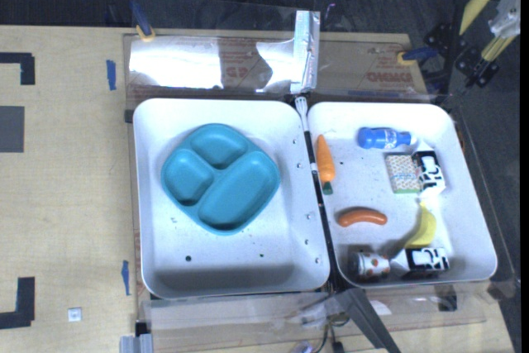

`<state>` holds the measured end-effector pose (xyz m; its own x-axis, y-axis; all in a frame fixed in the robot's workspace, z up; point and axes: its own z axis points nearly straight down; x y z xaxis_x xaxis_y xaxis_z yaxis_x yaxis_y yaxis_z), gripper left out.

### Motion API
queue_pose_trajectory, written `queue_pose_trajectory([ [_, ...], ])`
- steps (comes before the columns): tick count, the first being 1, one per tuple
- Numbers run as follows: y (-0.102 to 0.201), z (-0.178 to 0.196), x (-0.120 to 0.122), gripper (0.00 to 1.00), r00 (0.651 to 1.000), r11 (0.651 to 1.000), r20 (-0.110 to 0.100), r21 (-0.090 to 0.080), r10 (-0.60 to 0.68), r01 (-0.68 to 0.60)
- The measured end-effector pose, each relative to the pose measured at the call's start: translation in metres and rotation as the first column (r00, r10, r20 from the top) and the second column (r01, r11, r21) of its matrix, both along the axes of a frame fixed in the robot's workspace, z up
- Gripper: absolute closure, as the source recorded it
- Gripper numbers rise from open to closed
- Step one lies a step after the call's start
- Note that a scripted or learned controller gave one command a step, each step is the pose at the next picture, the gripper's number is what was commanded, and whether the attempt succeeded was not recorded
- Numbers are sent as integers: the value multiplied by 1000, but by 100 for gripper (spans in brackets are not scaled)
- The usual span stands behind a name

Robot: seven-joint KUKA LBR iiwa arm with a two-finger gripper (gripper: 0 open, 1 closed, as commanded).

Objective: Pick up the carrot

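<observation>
The carrot [326,160] is a short orange piece with a green stub at its near end. It lies along the left wall of the right bin [471,202], lengthwise, close to the divider between the bins. Nothing touches it.
The right bin also holds a blue bottle [383,137], a patterned card [402,173], a black-and-white box [428,169], an orange sausage [361,217], a banana [423,229] and a small can [374,264]. A blue divided plate [219,177] sits in the left bin [157,260].
</observation>
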<state>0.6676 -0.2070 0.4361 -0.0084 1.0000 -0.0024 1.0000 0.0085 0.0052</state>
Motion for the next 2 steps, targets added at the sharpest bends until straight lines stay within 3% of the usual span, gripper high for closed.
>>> queue_pose_trajectory([
  [1,-16,0,0,100,905,905,0,-3,425,-425],
  [2,-15,1,0,100,646,646,-2,-4,764,-764],
])
